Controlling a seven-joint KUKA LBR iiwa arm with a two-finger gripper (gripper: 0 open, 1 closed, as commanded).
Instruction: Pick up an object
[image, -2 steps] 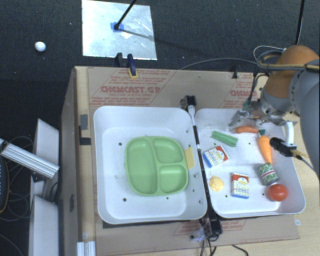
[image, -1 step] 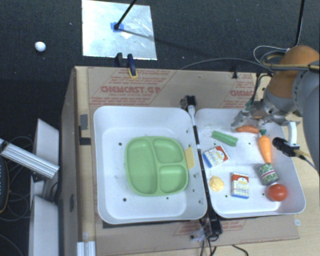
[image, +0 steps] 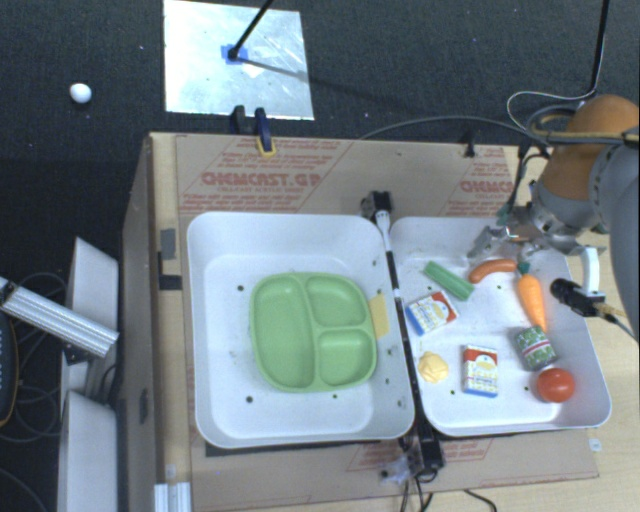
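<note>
Over the cardboard-topped table, my jaws are hovering spread and empty at the right bin's far edge, just beside the toy sausage, nothing lifted yet.

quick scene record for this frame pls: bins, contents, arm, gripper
left bin: holds a green divided plate; yellow piece at its right edge
right bin: toy sausage, carrot, green stick, tomato, small can, two small cartons, yellow lump
arm: over the right bin's far right corner
gripper: just above the sausage
grasp: nothing seen between the fingers
</note>
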